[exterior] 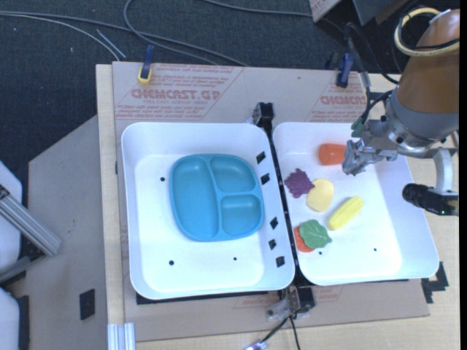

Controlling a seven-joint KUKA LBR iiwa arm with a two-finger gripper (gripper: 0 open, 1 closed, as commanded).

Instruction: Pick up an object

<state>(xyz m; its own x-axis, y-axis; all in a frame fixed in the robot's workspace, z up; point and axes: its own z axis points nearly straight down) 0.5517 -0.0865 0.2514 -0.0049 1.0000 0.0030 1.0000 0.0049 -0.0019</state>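
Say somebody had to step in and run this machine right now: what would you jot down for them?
Claw: over the right bin, just right of the orange toy; open or shut, can't tell.
Right bin also has a purple toy, a pale yellow one, corn and a green-and-orange piece.
Left bin: blue divided plate.
Done: nothing picked up yet.
Left: grab one toy, probably the orange one, and lift it.
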